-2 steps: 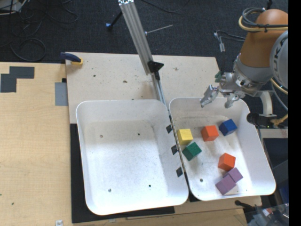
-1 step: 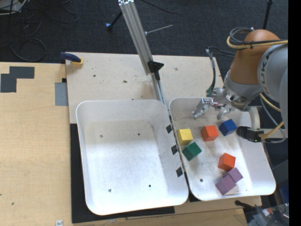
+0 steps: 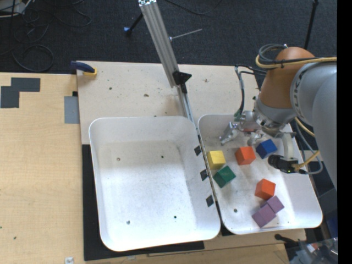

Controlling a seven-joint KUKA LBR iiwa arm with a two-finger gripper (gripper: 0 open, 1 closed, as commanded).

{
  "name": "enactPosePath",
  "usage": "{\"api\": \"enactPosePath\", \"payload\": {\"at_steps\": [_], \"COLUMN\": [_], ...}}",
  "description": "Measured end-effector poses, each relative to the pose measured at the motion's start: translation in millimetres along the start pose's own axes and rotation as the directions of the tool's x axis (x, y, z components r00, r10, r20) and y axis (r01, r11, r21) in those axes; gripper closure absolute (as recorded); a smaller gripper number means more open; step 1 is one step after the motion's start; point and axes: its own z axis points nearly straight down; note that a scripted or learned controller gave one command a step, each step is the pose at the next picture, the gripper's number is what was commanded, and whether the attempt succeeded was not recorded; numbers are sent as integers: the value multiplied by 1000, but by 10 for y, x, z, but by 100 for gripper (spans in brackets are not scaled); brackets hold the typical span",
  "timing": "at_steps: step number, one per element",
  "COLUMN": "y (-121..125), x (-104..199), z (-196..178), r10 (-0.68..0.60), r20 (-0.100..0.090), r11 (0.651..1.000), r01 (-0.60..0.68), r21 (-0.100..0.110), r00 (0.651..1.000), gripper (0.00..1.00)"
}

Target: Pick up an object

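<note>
In the right bin: you have seven blocks to choose from.
Gripper: jaws apart, nothing between them.
Nearest target: orange block, just below the gripper.
Advice: centre over it, keeping clear of the blue block.

Arm: smooth grey casing, orange band above wrist. Black and yellowish cables loop beside the band. Gripper below the band: bare silvery metal, finger detail too blurred to make out.
</note>
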Motion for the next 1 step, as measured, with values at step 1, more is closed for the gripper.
{"api": "enactPosePath", "payload": {"at_steps": [1], "y": [6], "x": [-14], "z": [-129], "r10": [5], "r20": [0], "r11": [1000], "r01": [-5], "r21": [-3], "r00": [1000], "gripper": [100]}}
